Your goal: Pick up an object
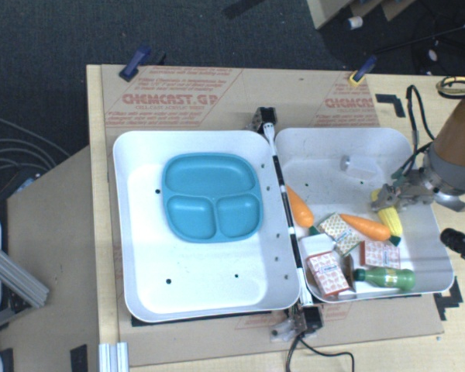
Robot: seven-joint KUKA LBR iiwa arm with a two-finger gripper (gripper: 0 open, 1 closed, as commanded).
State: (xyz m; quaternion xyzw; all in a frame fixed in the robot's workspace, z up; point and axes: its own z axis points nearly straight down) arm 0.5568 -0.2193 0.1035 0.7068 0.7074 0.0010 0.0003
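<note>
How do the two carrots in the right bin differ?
The carrot by the divider lies steeply slanted, alone against the right bin's left wall. The carrot near the gripper lies closer to level, resting atop the packets and touching the corn cob. Both are orange, tapered toys.

A blue clamp [134,64] and a yellow-tipped one [362,70] gripped the brown board [217,99] (printed with red lettering); grey cables [15,169] lay left.
</note>
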